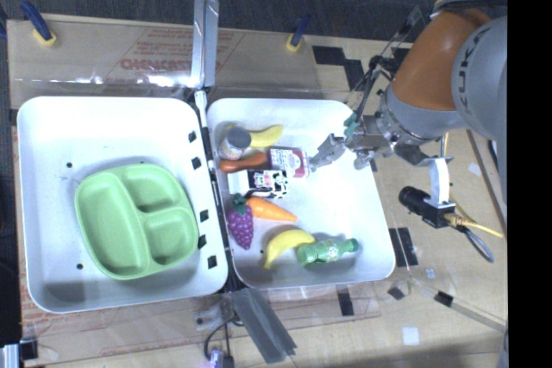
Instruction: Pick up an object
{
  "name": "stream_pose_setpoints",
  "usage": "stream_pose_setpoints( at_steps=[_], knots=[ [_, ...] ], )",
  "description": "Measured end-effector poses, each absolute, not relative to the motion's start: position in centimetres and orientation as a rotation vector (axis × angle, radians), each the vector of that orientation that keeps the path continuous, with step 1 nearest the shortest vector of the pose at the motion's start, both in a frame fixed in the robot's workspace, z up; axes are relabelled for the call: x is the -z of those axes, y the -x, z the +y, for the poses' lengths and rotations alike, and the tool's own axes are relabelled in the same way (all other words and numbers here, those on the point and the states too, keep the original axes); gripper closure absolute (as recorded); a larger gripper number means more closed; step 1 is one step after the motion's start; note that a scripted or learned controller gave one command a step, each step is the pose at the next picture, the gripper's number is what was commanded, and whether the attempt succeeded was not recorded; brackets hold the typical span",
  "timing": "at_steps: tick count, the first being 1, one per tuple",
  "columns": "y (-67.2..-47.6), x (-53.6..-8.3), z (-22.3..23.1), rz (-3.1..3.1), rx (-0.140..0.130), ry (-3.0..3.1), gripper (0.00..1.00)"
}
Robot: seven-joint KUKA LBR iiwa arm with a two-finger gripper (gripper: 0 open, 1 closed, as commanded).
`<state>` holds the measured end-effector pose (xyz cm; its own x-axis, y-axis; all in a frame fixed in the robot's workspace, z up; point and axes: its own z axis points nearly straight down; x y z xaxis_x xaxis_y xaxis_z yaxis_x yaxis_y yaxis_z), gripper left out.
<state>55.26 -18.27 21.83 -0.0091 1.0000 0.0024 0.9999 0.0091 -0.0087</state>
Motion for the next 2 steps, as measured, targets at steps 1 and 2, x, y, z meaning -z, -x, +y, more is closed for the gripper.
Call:
stream_pose_setpoints(
  at_steps=[1,2],
  knots=[
    [-55.3,-11.8,-15.3,-2.287,0.011,2.172,0.00],
    [-51.8,-10.0,-11.4,-2.295,0.013,2.172,0.00]
  ],
)
